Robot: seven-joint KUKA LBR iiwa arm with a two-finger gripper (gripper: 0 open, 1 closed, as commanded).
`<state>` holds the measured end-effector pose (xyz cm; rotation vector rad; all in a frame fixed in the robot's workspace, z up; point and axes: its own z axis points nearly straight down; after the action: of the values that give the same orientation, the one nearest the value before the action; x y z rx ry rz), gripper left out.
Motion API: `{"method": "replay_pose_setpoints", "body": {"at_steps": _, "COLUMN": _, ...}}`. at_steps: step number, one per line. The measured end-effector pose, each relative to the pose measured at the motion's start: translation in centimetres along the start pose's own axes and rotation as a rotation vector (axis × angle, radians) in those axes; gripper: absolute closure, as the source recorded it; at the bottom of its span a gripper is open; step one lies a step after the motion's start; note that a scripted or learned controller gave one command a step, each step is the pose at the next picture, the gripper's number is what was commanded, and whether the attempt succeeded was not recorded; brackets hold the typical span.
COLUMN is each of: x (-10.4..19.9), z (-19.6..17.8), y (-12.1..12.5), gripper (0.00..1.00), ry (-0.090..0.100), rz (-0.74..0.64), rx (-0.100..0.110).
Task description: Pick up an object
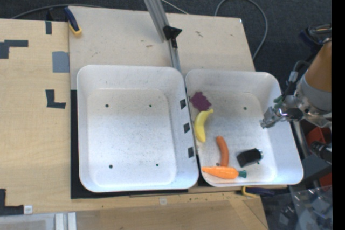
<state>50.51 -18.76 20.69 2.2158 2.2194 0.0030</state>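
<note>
Gripper (271, 118) over the right bin's (269, 83) right wall; I cannot tell its jaw state.

I see nothing between the jaws. Left of them lie a purple toy (200, 99) and a banana (201, 125); below-left lie an orange sausage-shaped toy (222, 150), a black block (249, 157) and a carrot (221, 172). The left bin (86, 116) sits well apart, farther left.
</note>
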Motion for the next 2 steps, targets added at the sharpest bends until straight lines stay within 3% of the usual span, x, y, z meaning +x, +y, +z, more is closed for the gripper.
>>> {"method": "replay_pose_setpoints", "body": {"at_steps": 1, "x": 0.0, "z": -5.3, "y": 0.2, "gripper": 1.0, "ry": 0.0, "rz": 0.0, "rx": 0.0}}
{"method": "replay_pose_setpoints", "body": {"at_steps": 2, "x": 4.3, "z": -5.3, "y": 1.3, "gripper": 1.0, "ry": 0.004, "rz": -0.004, "rx": 0.005}}
